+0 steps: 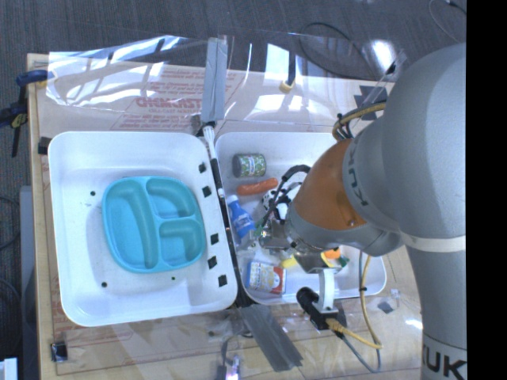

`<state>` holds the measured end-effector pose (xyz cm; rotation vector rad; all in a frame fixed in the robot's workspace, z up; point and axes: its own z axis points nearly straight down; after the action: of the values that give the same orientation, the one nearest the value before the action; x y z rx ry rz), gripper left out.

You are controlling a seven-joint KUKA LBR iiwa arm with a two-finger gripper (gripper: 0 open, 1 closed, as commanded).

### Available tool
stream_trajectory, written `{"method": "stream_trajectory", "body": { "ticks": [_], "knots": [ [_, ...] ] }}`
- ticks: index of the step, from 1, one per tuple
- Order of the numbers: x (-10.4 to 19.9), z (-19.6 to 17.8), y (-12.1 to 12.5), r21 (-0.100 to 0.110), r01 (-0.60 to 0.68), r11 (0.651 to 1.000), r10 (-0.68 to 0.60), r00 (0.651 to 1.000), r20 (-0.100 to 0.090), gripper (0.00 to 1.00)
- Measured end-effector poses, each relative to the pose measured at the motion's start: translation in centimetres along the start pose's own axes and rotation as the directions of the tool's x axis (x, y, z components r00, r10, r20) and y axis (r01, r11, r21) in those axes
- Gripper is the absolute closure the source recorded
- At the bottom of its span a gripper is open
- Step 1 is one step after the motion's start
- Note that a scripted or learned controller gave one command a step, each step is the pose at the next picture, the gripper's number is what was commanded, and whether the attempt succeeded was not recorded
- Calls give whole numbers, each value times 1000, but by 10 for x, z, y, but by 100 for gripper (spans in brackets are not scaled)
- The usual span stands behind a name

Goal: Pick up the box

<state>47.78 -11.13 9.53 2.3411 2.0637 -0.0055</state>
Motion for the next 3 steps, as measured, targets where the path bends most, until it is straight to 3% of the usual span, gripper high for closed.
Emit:
{"method": "stream_trajectory", "body": {
  "ticks": [1,2,3],
  "knots": [
    [1,0,-1,1,-23,1000,23,1000,1,0],
    [2,-1,1,-5,59,998,-59,998,6,0],
    [-1,0,0,2,-7,1000,7,1000,-3,0]
  ]
}}
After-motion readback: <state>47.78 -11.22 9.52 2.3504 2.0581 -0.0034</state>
